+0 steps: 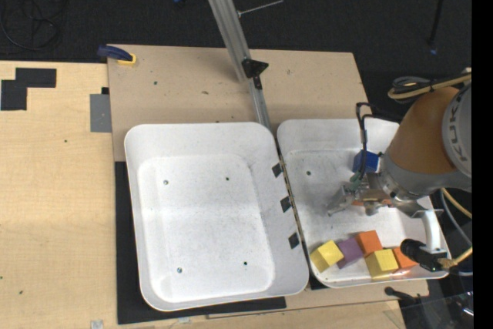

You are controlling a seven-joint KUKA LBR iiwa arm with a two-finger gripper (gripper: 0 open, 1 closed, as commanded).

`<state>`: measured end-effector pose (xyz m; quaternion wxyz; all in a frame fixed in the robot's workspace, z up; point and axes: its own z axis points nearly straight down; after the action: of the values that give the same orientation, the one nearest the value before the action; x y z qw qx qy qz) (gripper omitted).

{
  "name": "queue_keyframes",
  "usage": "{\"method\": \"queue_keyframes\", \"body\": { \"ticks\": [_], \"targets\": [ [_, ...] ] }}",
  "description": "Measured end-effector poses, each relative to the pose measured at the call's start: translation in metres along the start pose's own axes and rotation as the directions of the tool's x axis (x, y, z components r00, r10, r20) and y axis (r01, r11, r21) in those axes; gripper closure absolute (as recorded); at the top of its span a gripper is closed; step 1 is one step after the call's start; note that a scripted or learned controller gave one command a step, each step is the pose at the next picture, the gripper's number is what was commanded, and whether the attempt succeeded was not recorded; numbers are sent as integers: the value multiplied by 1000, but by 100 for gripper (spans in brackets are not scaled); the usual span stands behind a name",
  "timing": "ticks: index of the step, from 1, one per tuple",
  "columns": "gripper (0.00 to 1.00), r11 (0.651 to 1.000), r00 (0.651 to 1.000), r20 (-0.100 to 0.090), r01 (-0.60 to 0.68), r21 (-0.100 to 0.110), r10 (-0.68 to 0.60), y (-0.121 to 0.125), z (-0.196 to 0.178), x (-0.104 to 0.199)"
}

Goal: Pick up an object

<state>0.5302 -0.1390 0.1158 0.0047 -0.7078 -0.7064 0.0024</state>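
My gripper hangs low over the middle of the right bin, reaching in from the right. It sits above and just behind a cluster of blocks along the bin's front edge. That cluster holds a yellow block, a purple block, an orange block, a second yellow block and another orange block. No block shows at the gripper's tip. The arm's grey and orange wrist hides the bin's right side.
The left bin lies beside the right one, with black clips along the shared wall. A slanted aluminium bar rises behind the bins. A blue and yellow clamp sits at the board's back left corner.
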Motion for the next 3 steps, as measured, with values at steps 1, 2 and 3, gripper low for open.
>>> {"method": "queue_keyframes", "body": {
  "ticks": [1, 2, 3],
  "targets": [
    [100, 1000, 1000, 1, -9, -5, 9, 1, -13, -3],
    [100, 1000, 1000, 3, -7, -11, 7, -2, -56, -7],
    [100, 1000, 1000, 4, 3, -12, -3, -10, -103, -5]
  ]
}}
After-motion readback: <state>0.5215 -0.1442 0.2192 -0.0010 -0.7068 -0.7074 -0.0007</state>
